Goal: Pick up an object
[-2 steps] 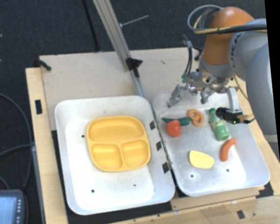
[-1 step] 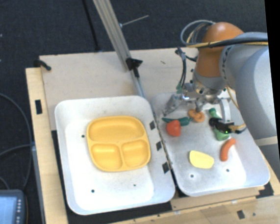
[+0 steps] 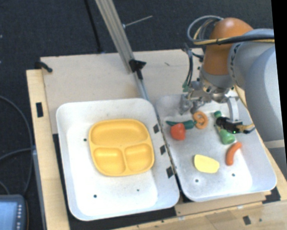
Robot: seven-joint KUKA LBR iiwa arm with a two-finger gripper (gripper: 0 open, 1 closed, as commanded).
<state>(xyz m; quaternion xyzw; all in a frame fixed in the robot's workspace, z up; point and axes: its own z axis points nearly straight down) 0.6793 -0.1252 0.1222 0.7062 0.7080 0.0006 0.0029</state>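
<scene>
The right bin (image 3: pixel 258 174) holds several toy foods. A red tomato-like piece (image 3: pixel 178 132) with a green stem lies near the bin's left wall. Beside it to the right is a small orange ring (image 3: pixel 200 120). A green piece (image 3: pixel 227 135) with a dark top lies further right. Toward the front are an orange sausage (image 3: pixel 233 154) and a yellow wedge (image 3: pixel 206 163). My gripper (image 3: pixel 192 105) hangs over the back of this bin, just behind the orange ring and the tomato. Nothing can be made out held in it.
The left bin (image 3: pixel 80 194) carries a yellow divided tray (image 3: pixel 121 146). A slanted aluminium post (image 3: pixel 118 33) rises behind the bins, its base near the wall between them. The grey arm (image 3: pixel 254 81) covers the right bin's back right corner.
</scene>
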